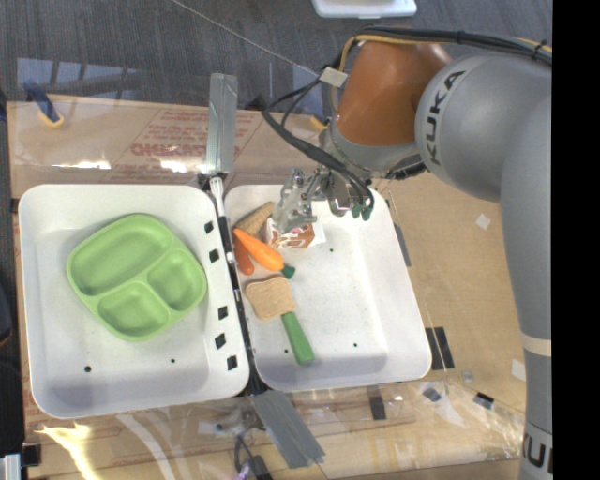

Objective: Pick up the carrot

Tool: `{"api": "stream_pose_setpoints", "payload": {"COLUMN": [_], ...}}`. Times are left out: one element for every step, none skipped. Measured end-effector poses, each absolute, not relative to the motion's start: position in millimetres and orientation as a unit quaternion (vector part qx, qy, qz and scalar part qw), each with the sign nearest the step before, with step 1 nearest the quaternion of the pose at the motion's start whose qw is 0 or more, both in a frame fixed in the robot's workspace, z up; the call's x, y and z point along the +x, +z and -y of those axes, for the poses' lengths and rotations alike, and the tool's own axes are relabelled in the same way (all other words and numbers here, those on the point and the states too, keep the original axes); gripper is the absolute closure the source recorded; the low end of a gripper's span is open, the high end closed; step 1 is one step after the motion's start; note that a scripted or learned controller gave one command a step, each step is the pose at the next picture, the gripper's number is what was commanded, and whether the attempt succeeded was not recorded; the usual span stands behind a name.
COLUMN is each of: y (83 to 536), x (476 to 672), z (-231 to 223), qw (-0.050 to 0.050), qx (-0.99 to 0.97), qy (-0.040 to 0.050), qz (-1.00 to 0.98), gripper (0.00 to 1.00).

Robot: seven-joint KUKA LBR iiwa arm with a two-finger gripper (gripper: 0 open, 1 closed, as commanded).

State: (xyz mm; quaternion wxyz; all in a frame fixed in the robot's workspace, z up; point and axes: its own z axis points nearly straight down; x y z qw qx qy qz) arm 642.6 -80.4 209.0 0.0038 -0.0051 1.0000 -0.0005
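orange carrot, green plate, white bins

The arm enters from the right, its orange band above the wrist. The gripper points downward and leftward; finger spacing is indiscernible.

Bench top is looking like brown cardboard under a clear plastic sheet that's catching some glare, with red printed lettering showing through around 11 o'clock. A dark grey carpeted floor is running along the top from 10 to 12 o'clock, and a bright white light fixture is peeking in at 12. Strips of grey tape are holding things down at 6 o'clock, another strip is sitting up toward 11, and small black tabs are dotting the 4 to 5 o'clock area.
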Motion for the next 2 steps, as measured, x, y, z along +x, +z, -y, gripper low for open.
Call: {"api": "stream_pose_setpoints", "payload": {"y": [205.4,217.7], "x": [646.0,650.6], "z": [136.4,149.9], "qw": [0.002,0.002], "qx": [0.162,0.262], "qy": [-0.0006,-0.0004], "qz": [-0.987,-0.965], "gripper": [1.00,1.00]}}
